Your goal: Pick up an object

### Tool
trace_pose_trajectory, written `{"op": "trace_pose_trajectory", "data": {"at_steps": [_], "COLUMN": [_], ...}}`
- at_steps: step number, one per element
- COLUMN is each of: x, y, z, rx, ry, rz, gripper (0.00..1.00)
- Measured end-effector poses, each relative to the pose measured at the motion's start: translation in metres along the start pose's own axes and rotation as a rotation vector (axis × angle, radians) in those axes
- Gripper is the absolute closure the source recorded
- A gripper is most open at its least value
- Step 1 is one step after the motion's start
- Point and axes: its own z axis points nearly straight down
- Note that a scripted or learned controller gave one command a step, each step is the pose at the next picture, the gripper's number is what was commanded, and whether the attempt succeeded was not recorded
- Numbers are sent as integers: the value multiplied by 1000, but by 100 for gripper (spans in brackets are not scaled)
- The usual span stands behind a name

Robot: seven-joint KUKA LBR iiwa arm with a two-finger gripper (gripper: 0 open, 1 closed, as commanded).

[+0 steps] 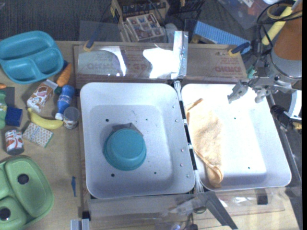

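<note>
Gripper (247, 93) sits over the far right corner of the right bin (268, 128), fingers spread apart, nothing between them. Cloth (207, 140) lies crumpled along that bin's left wall, well apart from the gripper. Teal bowl (125, 149) sits upside down in the left bin (158, 104), near its middle.

Two white bins sit side by side on the bench. The left bin (91, 109) holds one teal bowl (125, 149). The right bin (268, 147) holds one tan cloth (207, 140), lying along the wall nearest the left bin. Left of the left bin lie one banana (44, 120), one blue bottle (64, 99), one teal divided tray (29, 55) and one green divided tray (21, 195).
</note>
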Motion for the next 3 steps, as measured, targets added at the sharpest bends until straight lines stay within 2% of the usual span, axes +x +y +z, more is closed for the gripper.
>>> {"op": "trace_pose_trajectory", "data": {"at_steps": [1, 2, 3], "x": [39, -17, 13], "y": [7, 12, -1], "z": [99, 47, 146], "rx": [0, -3, -10], "ry": [0, -2, -2], "rz": [-9, 21, -28], "gripper": [0, 0, 0]}}
